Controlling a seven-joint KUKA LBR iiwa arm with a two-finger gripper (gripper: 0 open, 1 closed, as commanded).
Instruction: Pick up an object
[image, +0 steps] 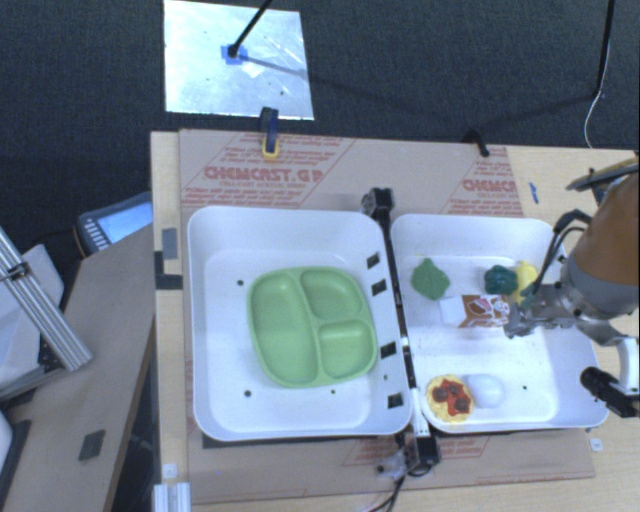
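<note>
The right bin (570, 400) holds several small objects. A light green leafy piece (430, 278) lies at its far left. A dark green piece (499, 279) sits beside a yellow one (525, 275) further right. A brown and white packet (481, 310) lies in the middle. Near the front are a small yellow dish with red bits (450, 397) and a white lump (487, 389). My gripper (518, 321) reaches in from the right and hangs low at the packet's right edge, just below the dark green and yellow pieces. Nothing shows held in it.
The left bin (215, 400) contains a green divided plate (308, 326). A black divider rail (392, 300) runs between the bins. The grey arm with its orange band (610, 250) covers the right bin's far right side. Cardboard lies under both bins.
</note>
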